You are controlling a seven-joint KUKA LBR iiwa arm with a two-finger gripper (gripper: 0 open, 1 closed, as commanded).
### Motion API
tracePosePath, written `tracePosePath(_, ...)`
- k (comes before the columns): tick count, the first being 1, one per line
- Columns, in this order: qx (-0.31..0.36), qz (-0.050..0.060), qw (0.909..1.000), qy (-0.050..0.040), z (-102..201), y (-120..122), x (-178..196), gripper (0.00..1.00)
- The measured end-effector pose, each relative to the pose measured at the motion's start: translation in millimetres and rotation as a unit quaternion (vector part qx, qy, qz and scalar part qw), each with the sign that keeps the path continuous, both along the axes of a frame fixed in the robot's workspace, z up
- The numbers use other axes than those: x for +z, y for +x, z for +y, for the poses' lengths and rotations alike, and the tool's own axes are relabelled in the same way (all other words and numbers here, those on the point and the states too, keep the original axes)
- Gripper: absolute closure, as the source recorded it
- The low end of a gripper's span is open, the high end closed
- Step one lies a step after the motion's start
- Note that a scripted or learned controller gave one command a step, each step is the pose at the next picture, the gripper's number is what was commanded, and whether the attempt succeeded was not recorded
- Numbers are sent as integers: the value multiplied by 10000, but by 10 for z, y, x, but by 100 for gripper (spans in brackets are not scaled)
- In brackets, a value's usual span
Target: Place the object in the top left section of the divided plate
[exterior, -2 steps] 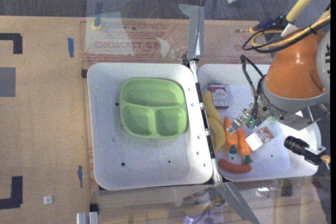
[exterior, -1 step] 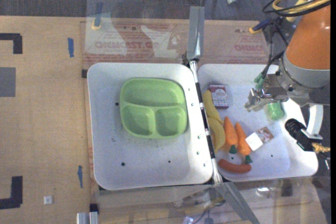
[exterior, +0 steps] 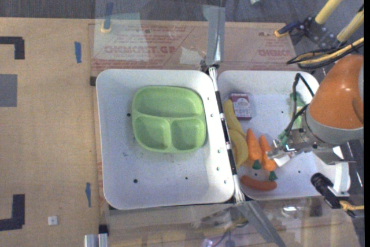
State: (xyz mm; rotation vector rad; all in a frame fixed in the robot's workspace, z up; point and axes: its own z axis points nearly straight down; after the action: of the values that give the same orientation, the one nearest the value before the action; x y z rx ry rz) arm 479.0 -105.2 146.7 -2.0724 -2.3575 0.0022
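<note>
Left bin [exterior: 115,142]: shallow, white, at 9 o'clock of centre; bears the divided plate on its upper half.

Divided plate [exterior: 169,118]: pale green, rounded, lying flat; one long section along the 12 o'clock side, two smaller sections along the 6 o'clock side; all three sections bare.

Right bin [exterior: 260,89]: shallow, white, at 3 o'clock of centre, edge to edge with the left bin; holds all the loose items.

Banana [exterior: 234,130]: yellow, lengthwise against the right bin's 9 o'clock wall.

Small box [exterior: 241,106]: red and white, at 12 o'clock of the carrots, just beside the banana's upper end.

Carrots [exterior: 258,150]: two orange pieces side by side, green tops toward 6 o'clock, just at 3 o'clock of the banana.

Orange sausage-shaped piece [exterior: 258,183]: flat near the right bin's 6 o'clock rim, below the carrots.

Arm [exterior: 341,104]: grey with orange band, entering from 3 o'clock, over the right bin's 3 o'clock side.

Gripper [exterior: 276,151]: low over the right bin, tips at the 3 o'clock flank of the carrots, touching or nearly so; finger spread and any grasp cannot be told at this resolution.

Task object: among the items in the right bin, well apart from the plate's top left section.
</note>
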Motion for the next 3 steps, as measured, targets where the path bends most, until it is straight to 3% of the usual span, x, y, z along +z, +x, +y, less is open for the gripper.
tracePosePath(1,-355,-9,9994,-7,-443,7,273,100)
tracePosePath(2,-94,-26,10000,-12,-826,18,-195,100)
tracePosePath(3,873,-11,9962,-3,372,15,360,100)
